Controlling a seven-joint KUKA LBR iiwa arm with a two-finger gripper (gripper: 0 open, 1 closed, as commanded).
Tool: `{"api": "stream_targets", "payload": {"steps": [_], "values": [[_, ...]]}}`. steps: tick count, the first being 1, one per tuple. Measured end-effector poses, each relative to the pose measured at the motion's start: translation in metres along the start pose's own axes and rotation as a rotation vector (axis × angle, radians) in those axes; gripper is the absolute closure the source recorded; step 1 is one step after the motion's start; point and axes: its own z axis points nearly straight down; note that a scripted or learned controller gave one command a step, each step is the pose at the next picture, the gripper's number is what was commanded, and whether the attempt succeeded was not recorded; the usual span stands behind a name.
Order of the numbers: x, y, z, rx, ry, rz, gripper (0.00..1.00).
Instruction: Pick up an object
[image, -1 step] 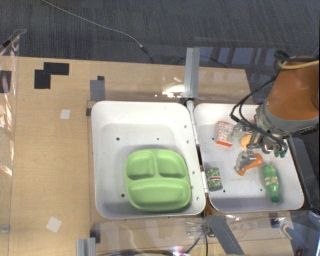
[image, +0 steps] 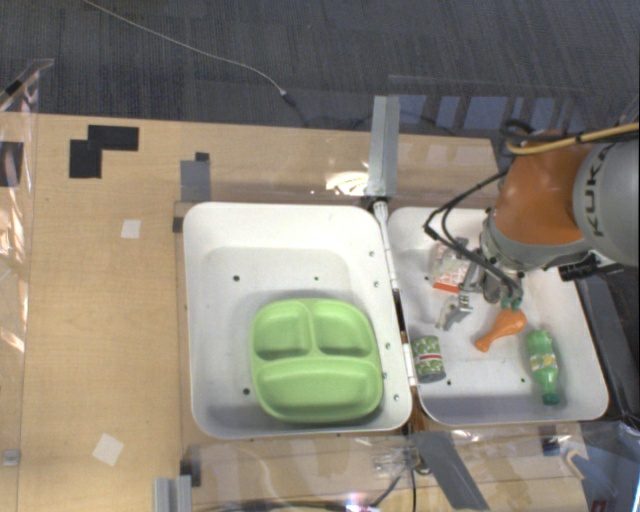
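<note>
In the right bin (image: 580, 400), my gripper (image: 468, 296) hangs low under the orange-banded wrist. It is over a white and red packet (image: 447, 268) near the bin's back left. An orange carrot-shaped toy (image: 500, 326) lies just to the right of the gripper, close to it. Toward the front right, a green bottle (image: 541, 366) lies on its side. A small green-labelled can (image: 428, 358) sits by the bin's left wall. Nothing visibly hangs from the gripper.
The left bin (image: 215, 300) holds a green divided plate (image: 316, 358) at its front. A ridge (image: 395, 300) separates the two bins. Black cables (image: 450, 205) loop from the wrist over the back of the right bin.
</note>
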Motion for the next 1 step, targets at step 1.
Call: {"api": "stream_targets", "payload": {"steps": [1], "values": [[-0.0065,0.0018,-0.0162,0.000,-0.022,-0.007,1.00]]}}
